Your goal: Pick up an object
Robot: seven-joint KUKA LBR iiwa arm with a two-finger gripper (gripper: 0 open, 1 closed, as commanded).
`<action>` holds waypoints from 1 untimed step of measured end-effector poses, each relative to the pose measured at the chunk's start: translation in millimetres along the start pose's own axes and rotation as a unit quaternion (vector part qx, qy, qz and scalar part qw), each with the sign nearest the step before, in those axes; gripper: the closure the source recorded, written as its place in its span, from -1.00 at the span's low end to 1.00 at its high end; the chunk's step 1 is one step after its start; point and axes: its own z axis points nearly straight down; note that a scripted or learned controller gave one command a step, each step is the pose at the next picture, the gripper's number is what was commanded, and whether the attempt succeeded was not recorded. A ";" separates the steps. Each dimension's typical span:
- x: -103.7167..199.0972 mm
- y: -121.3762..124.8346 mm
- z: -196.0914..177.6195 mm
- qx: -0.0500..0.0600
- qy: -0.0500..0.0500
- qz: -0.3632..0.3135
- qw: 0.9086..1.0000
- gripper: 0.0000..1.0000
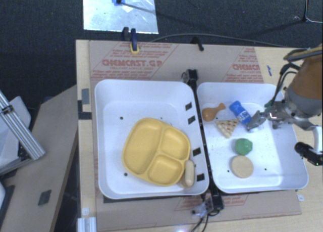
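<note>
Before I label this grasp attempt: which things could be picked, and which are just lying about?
Pickable:
blue packet
chicken drumstick
wedge slice
green ball
tan disc
bread roll

Lying about:
yellow divided plate
clamps
foil sheet

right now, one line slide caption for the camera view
Gripper beside a blue object in the right bin; yellow tray in the left bin.

- The tabletop [84,74] is pale wood, covered for the most part by a brown sheet [151,59] printed with red lettering
- Two shallow white bins sit side by side on that sheet, touching along their inner edges: the left bin [113,99] and the right bin [282,170]
- A blue and yellow clamp [133,40] grips the tabletop's far edge
- A dark cable [227,38] runs along the far side
</note>
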 end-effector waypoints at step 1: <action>5.3 -3.4 61.4 0.001 0.001 0.000 1.000 -1.00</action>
